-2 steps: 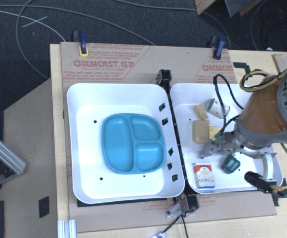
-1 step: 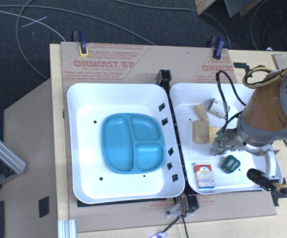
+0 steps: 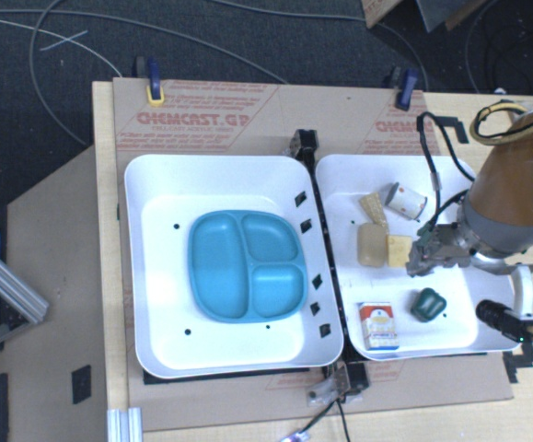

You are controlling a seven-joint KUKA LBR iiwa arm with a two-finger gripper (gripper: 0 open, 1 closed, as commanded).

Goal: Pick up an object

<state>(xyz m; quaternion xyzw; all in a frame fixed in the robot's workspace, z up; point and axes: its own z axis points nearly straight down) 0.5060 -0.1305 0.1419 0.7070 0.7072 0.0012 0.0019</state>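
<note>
1. Camera view: two white bins; the left bin (image 3: pixel 146 247) holds one blue divided plate (image 3: pixel 246 265).
2. The right bin (image 3: pixel 340 187) holds one white cylinder (image 3: pixel 404 199), two tan blocks (image 3: pixel 373 244), one green object (image 3: pixel 428 305) and one small carton (image 3: pixel 378 327) at 6 o'clock.
3. The pincer (image 3: pixel 424 256) hangs beside the blocks; its state cannot be told.
4. The bench (image 3: pixel 211 109) is brown board; the floor (image 3: pixel 54 72) is dark and strewn with cables.

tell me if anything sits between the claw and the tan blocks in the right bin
Nothing visible does. The claw hangs at the right edge of the tan blocks in the right bin, with no object between them. The green object lies nearer the camera, and the small white cylinder lies farther back.
</note>
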